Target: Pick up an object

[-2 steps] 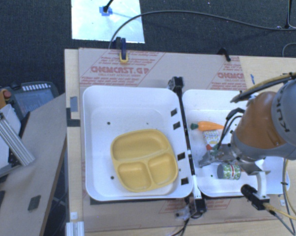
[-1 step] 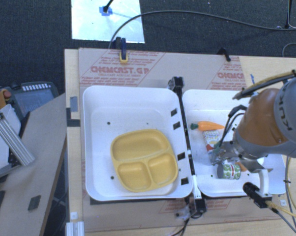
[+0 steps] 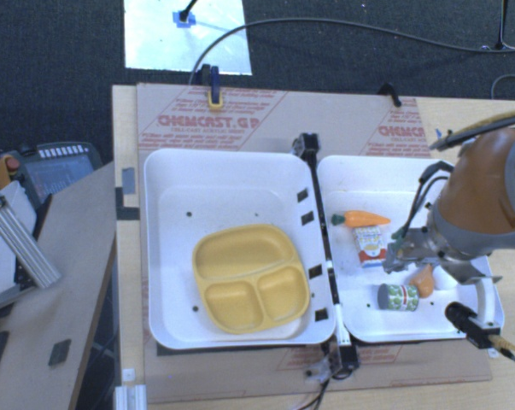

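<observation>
Two white bins sit side by side on the bench. The left bin (image 3: 167, 229) holds one item: a yellow divided tray (image 3: 250, 276) with three compartments, lying toward the bin's near side. The right bin (image 3: 368, 178) holds four loose items: one toy carrot (image 3: 364, 219) lying across the bin; one small carton with a red and white label (image 3: 371, 245) just below the carrot; one small can with a green and white label (image 3: 398, 296) lying on its side near the front wall; and one small orange piece (image 3: 424, 281), partly covered, just beside the can's right end. The arm (image 3: 488, 190) reaches in from the right and hangs over the right half of that bin, hiding the floor there. The gripper (image 3: 400, 255) sits low between the carton and the orange piece, close to both; its body hides the finger spacing, so whether it is spread or clenched cannot be told, and no item is seen held. One black clamp (image 3: 307, 146) sits at the far end of the seam between the bins. A cable (image 3: 325, 26) runs across the dark floor behind.
</observation>
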Controlling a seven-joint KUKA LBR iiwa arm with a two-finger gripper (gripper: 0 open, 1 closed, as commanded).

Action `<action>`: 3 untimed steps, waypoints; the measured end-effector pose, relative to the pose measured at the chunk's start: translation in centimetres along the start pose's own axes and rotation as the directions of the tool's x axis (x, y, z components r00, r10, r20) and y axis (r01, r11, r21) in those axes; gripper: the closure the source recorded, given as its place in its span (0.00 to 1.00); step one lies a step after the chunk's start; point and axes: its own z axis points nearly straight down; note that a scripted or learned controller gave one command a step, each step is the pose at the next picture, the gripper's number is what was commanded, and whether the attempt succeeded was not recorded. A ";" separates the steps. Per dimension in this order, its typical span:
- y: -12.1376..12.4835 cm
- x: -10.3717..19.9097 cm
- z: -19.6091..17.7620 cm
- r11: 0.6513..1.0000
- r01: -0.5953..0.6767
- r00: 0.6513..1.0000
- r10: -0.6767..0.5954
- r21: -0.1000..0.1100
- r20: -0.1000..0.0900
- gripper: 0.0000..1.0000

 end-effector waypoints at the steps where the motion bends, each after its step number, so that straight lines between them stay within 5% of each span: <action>1: 0.1 0.8 -4.7 1.000 0.001 1.000 -0.001 0.000 -0.001 1.00; 2: 0.6 1.6 -10.8 1.000 0.002 1.000 -0.002 -0.002 -0.001 1.00; 3: 3.3 6.5 -9.1 1.000 0.004 1.000 -0.004 0.004 -0.002 1.00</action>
